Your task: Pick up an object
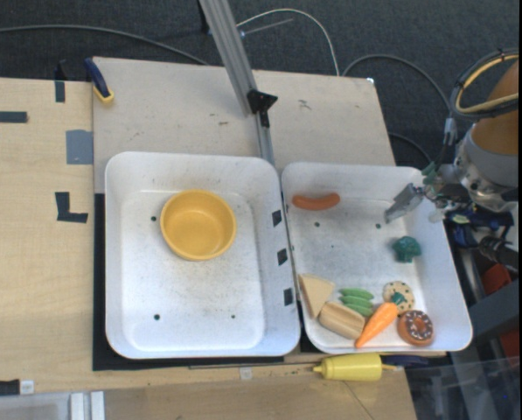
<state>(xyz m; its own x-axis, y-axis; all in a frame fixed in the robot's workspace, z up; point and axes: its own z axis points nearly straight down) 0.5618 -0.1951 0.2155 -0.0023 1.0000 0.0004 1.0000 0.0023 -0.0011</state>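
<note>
The right bin point(348, 243) holds several toy foods. An orange-red sausage point(316, 201) lies near its back left. A dark green broccoli piece point(407, 248) sits toward the right wall. Along the front lie a cheese wedge point(314, 290), a bread roll point(341, 319), a green pea pod point(358, 300), a carrot point(377, 323), a cookie point(399, 294) and a chocolate donut point(415, 327). My gripper point(400, 205) hangs over the bin's back right part, just above and behind the broccoli, with nothing seen in it.
The left bin point(129, 234) holds a yellow bowl point(198, 224). A yellow mustard bottle point(352, 368) lies outside the right bin's front edge. A grey metal pole point(234, 46) slants across the back. Cables trail behind the bench.
</note>
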